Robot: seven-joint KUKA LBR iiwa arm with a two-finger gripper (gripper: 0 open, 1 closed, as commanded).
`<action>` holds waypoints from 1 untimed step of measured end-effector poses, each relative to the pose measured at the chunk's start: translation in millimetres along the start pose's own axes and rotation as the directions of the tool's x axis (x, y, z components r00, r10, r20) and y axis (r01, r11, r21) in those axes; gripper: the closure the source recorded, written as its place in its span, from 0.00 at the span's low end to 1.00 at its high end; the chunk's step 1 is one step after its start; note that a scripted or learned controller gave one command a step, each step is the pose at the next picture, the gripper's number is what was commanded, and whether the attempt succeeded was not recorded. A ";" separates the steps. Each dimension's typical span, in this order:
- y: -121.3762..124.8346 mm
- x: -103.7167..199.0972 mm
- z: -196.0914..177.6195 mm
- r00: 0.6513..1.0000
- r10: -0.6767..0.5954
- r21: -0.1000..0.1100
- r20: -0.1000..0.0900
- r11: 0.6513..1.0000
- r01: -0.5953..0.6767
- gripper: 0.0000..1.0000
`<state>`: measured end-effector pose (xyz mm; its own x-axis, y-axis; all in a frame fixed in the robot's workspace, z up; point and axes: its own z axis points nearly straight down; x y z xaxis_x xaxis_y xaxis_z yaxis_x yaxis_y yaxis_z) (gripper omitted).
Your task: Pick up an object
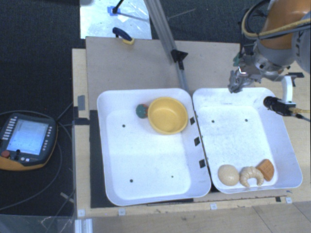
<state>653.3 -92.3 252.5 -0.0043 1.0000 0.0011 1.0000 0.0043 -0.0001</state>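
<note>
I work in a robotics lab: my worktop (146, 67) is a bare board carrying two white bins (146, 178), a teach pendant (26, 140) lies on dark carpet (39, 42) at the left, and a tripod leg (163, 23) crosses the top.

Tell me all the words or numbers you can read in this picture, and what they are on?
None can be read.
The handheld controller left of the bench has a lit screen, but whatever is on it is too small and blurred to read.
The white bins, the yellow bowl and the food pieces carry no visible writing.
</note>
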 end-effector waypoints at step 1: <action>-7.3 46.6 -3.3 1.000 0.001 -0.001 0.000 1.000 -0.001 1.00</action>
<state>645.8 -45.8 255.9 -0.0038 1.0000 0.0009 1.0000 0.0038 0.0006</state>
